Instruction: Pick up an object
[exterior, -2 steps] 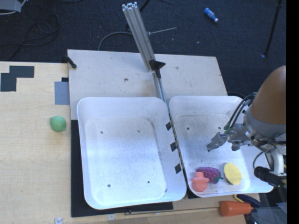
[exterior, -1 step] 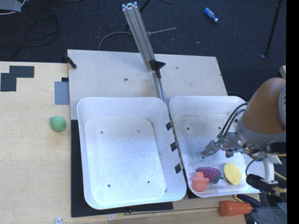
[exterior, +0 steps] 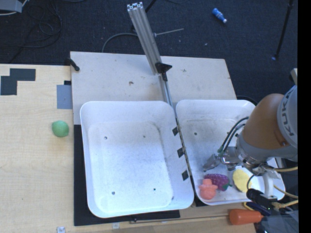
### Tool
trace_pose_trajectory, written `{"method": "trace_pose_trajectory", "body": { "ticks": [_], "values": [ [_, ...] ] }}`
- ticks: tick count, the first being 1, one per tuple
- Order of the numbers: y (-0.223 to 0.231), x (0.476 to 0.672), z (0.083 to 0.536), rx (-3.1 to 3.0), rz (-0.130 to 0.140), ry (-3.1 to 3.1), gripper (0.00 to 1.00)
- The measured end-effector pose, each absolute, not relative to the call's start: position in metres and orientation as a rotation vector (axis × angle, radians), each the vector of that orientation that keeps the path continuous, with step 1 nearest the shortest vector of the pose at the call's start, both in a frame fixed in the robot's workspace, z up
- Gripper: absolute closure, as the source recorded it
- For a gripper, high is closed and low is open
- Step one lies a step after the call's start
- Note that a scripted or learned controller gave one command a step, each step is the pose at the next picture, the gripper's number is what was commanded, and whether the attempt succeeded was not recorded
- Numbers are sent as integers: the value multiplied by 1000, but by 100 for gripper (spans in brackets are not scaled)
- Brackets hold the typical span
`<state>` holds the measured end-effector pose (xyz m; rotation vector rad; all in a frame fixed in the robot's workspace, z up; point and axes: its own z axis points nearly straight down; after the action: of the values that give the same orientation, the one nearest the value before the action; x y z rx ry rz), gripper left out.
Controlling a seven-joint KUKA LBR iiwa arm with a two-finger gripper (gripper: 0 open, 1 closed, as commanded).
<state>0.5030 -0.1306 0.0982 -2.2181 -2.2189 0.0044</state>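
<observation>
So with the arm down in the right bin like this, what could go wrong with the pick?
1. The purple toy, orange-pink toy and yellow toy crowd the right bin's near corner, so the tool may nudge or catch two together.
2. They lie close to the bin's wall, which could block a finger.
3. Cables at the wrist hang near the items and might snag.

The arm (exterior: pixel 269 127) reaches into the right bin (exterior: pixel 204 118) — purple (exterior: pixel 217 179), orange (exterior: pixel 208 190) and yellow (exterior: pixel 241 178) objects nearby.
</observation>
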Motion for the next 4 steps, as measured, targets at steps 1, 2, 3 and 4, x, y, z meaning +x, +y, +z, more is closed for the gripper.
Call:
{"method": "trace_pose_trajectory", "body": {
  "ticks": [1,2,3,4],
  "values": [
    [-132,504,110,-2223,1,-2219,100],
    [-139,505,154,-2224,-2,-2222,100],
    [-141,503,196,-2224,-2,-2222,100],
    [-137,505,238,-2223,-3,-2223,100]
  ]
}}
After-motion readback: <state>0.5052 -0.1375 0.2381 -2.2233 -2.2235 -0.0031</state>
